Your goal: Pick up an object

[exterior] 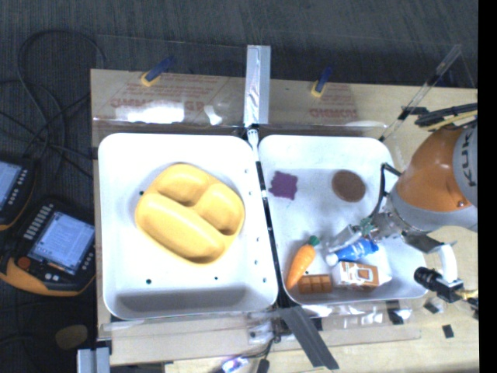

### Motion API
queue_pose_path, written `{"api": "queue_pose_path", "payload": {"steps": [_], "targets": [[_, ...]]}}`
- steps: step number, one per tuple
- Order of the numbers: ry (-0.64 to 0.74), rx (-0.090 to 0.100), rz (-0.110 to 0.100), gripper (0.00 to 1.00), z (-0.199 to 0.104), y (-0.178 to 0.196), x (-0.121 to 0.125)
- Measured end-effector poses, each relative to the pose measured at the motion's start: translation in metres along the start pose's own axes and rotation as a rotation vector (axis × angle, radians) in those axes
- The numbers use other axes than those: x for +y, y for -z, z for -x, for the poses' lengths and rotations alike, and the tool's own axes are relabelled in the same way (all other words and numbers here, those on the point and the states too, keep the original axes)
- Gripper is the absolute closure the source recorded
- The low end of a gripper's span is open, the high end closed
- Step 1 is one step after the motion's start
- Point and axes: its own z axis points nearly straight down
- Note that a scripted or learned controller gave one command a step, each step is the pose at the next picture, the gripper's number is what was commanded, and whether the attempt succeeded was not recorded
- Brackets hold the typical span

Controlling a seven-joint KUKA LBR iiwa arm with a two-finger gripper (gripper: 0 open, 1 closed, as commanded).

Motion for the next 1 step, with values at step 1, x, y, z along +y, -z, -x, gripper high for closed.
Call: {"api": "queue_pose_path", "payload": {"steps": [1], "targets": [[0.0,0.0,0.003,1.0,0.0,0.0099,0.0017]]}}
